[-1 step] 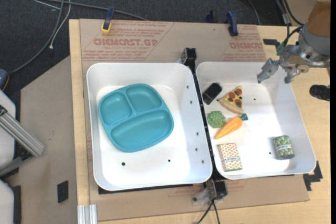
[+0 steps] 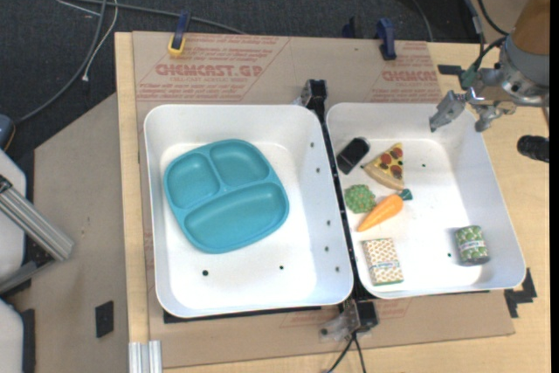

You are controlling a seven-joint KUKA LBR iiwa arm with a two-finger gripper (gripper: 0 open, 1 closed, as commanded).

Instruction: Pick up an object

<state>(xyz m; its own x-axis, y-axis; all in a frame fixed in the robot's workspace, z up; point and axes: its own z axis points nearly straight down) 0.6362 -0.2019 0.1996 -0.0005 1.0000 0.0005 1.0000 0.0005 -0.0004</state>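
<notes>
The right bin [image 2: 489, 188] holds a black block [image 2: 352, 155], a pizza slice [image 2: 387, 166], a green broccoli piece [image 2: 359, 198], an orange carrot [image 2: 383, 212], a checkered box [image 2: 382, 261] and a green can [image 2: 472, 245]. My gripper [image 2: 463, 113] hovers above the bin's far right corner, well away from every object. Its fingers are spread apart, open, with nothing between them.
A blue divided plate [image 2: 227, 194] lies in the left bin [image 2: 166, 275]. Two blue clamps [image 2: 181, 32] [image 2: 385, 38] hold the cardboard at the bench's back edge. A black clip [image 2: 314, 92] sits where the two bins meet.
</notes>
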